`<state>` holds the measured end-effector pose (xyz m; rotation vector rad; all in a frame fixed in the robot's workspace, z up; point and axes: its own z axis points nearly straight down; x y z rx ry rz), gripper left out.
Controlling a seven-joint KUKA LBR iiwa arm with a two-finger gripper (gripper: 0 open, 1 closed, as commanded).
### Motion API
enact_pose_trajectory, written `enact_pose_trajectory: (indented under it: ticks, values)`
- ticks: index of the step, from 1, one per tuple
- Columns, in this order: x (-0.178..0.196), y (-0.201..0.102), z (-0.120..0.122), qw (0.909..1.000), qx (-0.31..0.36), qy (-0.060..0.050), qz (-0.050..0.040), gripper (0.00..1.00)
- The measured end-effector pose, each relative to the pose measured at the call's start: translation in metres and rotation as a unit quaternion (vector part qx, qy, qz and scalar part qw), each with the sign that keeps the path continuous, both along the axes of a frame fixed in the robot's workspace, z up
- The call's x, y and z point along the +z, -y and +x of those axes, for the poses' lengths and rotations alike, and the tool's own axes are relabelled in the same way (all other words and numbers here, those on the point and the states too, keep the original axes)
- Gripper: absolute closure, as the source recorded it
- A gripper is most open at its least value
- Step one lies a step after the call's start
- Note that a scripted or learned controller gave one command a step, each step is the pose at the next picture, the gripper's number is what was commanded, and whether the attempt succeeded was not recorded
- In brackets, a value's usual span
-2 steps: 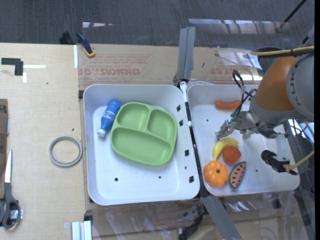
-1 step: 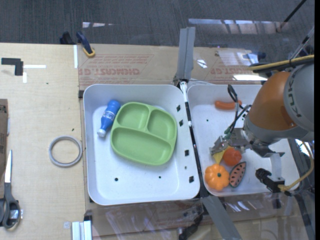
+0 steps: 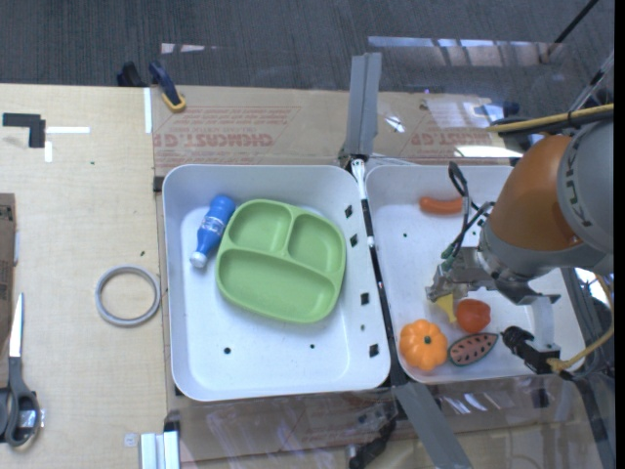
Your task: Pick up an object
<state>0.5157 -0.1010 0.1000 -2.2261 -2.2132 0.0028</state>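
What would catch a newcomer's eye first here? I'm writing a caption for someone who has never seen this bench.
First the green plate lying in the left bin, with a blue bottle beside it. Then the arm's orange band over the right bin, its pincer low among a pumpkin, a tomato and a watermelon slice.

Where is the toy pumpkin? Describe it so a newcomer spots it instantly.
Look in the right bin, at its near edge. The toy pumpkin sits at the left of a small cluster, beside the watermelon slice. It alone is round, ribbed, orange and green-stemmed.
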Motion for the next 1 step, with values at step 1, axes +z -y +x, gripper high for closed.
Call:
enact_pose_trajectory:
  ticks: [1]
  values:
    - [0.0911, -0.0582, 0.0067, 1.0, 0.003, 0.001, -0.0008, 1.0]
